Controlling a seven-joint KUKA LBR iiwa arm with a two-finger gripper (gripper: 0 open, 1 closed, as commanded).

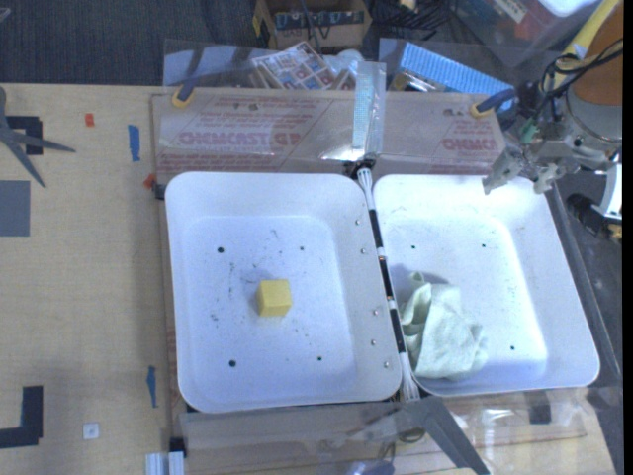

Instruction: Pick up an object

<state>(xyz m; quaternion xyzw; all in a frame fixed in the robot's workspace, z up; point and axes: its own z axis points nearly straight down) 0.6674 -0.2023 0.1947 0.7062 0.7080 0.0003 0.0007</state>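
Two-finger metal gripper [516, 174] hung over far right corner of right white bin [569, 295]; jaw state could not be told (blurred). Crumpled pale-green cloth [440, 330] lay toward near-left of same bin, nearer target. Small yellow cube [274, 298] sat mid left white bin [188, 265], well apart.

yellow block [274, 298], pale green-white cloth [440, 328], 2 white bins [198, 206], speckled

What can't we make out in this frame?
- Gripper, camera view: blurred at the right bin's far corner; finger state unreadable.
- Arm: cut off by the top-right edge.
- Cloth: crumpled; anything under its folds is hidden.
- Yellow block in the left bin: too small for surface detail.
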